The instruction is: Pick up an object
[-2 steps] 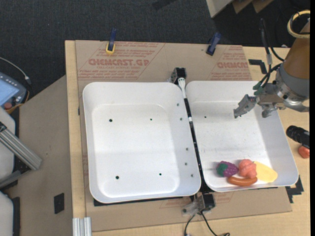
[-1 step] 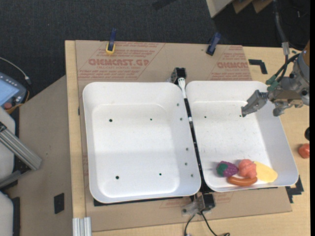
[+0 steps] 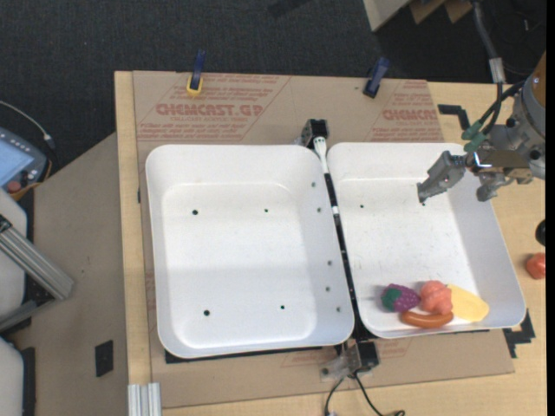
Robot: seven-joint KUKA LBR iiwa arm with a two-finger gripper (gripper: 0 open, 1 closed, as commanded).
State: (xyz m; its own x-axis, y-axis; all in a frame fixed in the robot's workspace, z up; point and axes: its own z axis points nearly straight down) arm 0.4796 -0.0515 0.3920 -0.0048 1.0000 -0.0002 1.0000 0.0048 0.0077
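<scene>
Several toy foods lie together in the front right corner of the right bin (image 3: 381, 232): a purple bunch of grapes (image 3: 400, 297), a pink-orange lumpy piece (image 3: 436, 295), a yellow piece (image 3: 469, 305) and an orange-red sausage (image 3: 425, 319). My gripper (image 3: 460, 185) hangs over the far right part of that bin, well behind the pile. It is open, its fingers (image 3: 436, 180) spread wide with nothing between them.
The left bin (image 3: 234, 250) sits beside the right one, with a black divider strip (image 3: 336, 232) between them. A small orange object (image 3: 536, 266) lies on the bench outside the right bin. Blue clamps (image 3: 198, 73) (image 3: 376, 77) hold the cardboard at the back.
</scene>
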